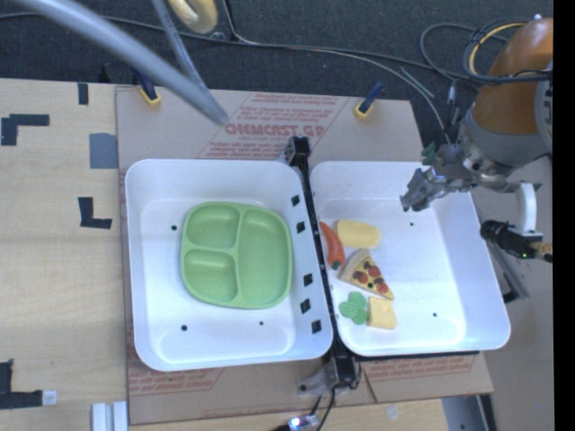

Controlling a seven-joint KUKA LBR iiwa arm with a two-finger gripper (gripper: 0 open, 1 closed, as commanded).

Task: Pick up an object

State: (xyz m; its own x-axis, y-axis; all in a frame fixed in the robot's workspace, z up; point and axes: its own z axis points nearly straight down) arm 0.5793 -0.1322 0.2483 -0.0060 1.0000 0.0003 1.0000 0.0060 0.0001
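The claw [419, 193] hangs over the upper right part of the right bin [449, 268], at the end of the grey arm [503, 124] with its orange band, which enters from the right. The claw appears dark and small at this slant; whether it is open or closed cannot be told, and nothing is seen in its grip.

Candidate objects lie well apart from the claw, clustered against the left wall of the right bin: a yellow piece [358, 233] nearest the claw, a red-orange carrot-like piece [333, 243] just beside the divider [310, 241], a toy pizza slice [366, 274] below these, then a green leafy piece [354, 309] touching a yellow cheese-like wedge [383, 313]. The left bin [153, 330] holds a green sectioned plate [237, 254]. Both bins rest on a cardboard sheet [269, 124] on the wooden counter [54, 241].

Risks, as judged from this arrangement:
- The pieces are crowded. A descent on one could nudge its neighbours or catch two together.
- The carrot-like piece sits so near the bin wall and divider that there may be no room for the claw on that side, and contact with the wall is possible.
- The pizza slice and the wedge look flat and low, so a grasp may close above them or slip off.
- From its present place the claw must travel left and down; a descent here would meet bare bin floor.
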